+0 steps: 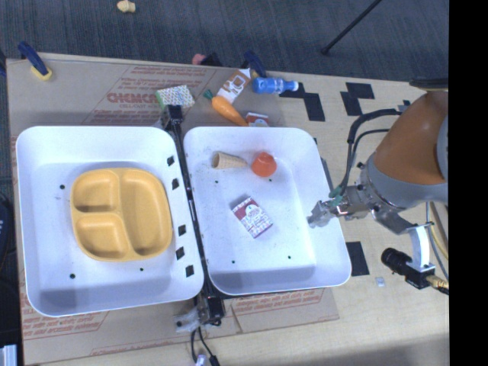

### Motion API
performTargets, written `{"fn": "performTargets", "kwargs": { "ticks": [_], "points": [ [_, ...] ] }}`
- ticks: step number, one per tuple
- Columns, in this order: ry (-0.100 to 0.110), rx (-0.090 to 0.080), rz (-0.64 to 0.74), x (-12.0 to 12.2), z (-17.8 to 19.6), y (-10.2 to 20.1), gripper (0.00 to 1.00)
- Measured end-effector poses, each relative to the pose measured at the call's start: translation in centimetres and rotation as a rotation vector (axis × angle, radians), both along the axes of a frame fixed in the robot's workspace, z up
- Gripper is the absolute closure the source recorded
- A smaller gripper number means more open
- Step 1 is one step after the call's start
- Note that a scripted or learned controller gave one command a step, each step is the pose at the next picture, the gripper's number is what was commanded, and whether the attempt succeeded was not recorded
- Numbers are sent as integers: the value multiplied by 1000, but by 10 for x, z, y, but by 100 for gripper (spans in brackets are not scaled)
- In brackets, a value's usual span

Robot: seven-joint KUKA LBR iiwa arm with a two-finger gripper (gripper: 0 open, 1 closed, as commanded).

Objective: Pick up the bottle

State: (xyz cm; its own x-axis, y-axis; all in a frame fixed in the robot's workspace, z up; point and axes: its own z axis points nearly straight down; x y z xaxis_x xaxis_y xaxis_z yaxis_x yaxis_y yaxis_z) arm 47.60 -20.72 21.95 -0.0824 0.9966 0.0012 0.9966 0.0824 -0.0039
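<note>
Left bin (30, 204) carries a yellow divided plate (120, 212) – not part of the job. Cardboard under the bins (114, 101) has red print; I read something like "CHEMC…", the rest is too faint. On the worktop (381, 319) behind the bins: a small patterned packet (175, 96), then a white-and-orange carton (232, 87) lying tilted, an orange carrot-shaped toy (228, 110) just in front of it, a small red-and-white item (258, 118) by the bin rim, and the bottle (273, 85) – blue, lying on its side with a pale cap end pointing right, outside both bins, just behind the right bin's far wall. No label legible on it. Right bin (328, 258) holds a tan cone (229, 159), an orange cup-like piece (264, 164) touching or nearly touching the cone, and a red-and-white card packet (252, 216) mid-floor; its print is unreadable. The hand (324, 213) sits at the right bin's right wall, low, nothing between its fingers; can't tell if they're spread or together. My read: still the approach step, no grasp yet. Next move needs a shift toward the far side, past the bin wall, then a descent across the bottle's short axis – it may roll when touched.
</note>
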Motion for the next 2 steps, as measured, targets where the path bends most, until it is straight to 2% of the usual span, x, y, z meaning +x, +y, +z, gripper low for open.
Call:
{"fn": "performTargets", "kwargs": {
  "ticks": [1, 2],
  "points": [
    [-2, -2, -140, 1, 22, 22, 100],
    [1, 0, -244, 0, -24, 48, 100]
  ]
}}
